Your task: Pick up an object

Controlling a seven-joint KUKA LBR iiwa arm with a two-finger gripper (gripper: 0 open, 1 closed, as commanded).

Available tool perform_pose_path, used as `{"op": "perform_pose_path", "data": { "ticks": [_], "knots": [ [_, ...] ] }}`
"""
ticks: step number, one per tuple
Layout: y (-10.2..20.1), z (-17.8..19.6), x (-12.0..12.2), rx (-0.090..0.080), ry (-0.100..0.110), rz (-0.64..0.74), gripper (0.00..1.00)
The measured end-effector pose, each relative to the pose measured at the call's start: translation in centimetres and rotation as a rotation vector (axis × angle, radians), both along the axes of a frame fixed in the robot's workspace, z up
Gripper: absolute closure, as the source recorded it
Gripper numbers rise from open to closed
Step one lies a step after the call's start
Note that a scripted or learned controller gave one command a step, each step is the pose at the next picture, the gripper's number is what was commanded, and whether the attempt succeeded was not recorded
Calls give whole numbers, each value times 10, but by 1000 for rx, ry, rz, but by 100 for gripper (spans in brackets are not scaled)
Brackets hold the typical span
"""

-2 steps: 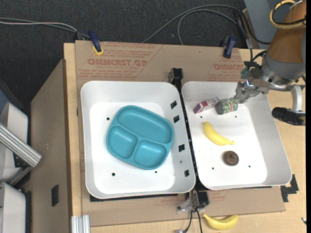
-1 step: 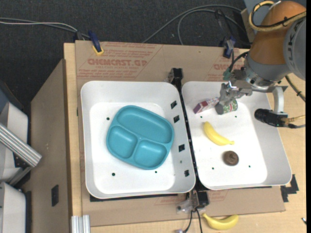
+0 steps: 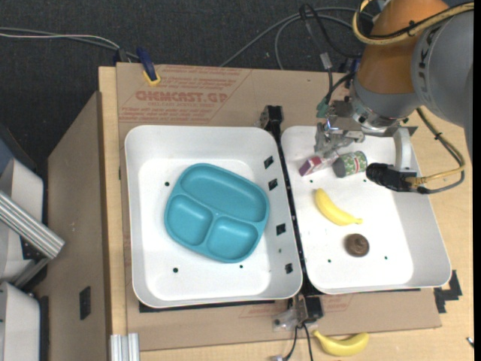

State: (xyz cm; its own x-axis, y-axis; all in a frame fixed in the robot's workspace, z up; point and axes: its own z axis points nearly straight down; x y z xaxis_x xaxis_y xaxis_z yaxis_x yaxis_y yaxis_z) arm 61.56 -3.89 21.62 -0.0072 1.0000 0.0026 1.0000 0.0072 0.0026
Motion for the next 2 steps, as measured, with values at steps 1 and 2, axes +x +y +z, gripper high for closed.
{"op": "perform_pose_path", "data": {
  "ticks": [1,2],
  "knots": [
    [56,14,-6,0,0,0,100],
    [116,5,-18,1,7,0,100]
  ]
}}
